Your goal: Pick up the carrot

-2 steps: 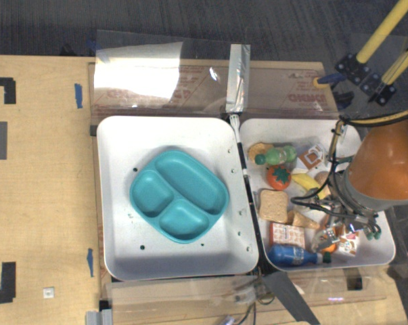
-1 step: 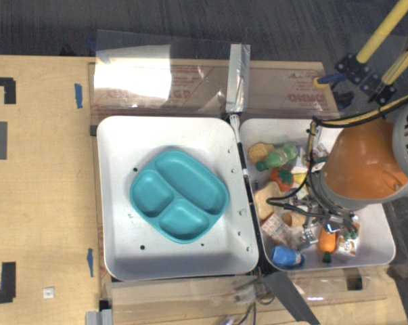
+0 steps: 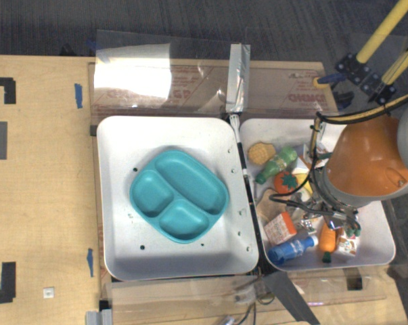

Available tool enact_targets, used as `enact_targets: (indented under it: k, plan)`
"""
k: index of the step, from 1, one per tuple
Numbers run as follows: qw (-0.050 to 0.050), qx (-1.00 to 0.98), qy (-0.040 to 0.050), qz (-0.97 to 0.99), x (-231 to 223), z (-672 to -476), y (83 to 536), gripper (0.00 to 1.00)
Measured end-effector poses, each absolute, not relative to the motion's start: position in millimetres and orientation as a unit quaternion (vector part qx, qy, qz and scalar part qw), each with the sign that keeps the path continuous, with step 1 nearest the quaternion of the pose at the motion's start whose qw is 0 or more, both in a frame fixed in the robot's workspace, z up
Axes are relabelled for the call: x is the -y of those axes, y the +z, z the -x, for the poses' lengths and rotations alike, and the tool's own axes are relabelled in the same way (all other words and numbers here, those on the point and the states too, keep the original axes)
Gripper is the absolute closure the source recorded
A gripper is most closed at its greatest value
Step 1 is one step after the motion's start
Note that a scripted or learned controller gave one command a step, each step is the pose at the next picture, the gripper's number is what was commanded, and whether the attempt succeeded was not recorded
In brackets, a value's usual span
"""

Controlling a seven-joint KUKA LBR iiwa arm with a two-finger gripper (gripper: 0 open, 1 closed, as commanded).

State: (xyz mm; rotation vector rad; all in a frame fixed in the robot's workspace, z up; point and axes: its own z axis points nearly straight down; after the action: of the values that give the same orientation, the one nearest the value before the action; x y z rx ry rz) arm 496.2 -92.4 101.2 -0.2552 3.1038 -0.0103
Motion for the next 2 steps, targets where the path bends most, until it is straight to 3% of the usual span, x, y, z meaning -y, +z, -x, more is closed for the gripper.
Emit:
enact_targets:
  k: [1, 2]
  plan:
    - [0.005, -1.0, -0.0015, 0.02, 153.0, -524.5, 180.9, 1.0]
    - [0.003, -1.0, -0.0002, 0.021, 151.5, -523.4, 178.3, 0.0]
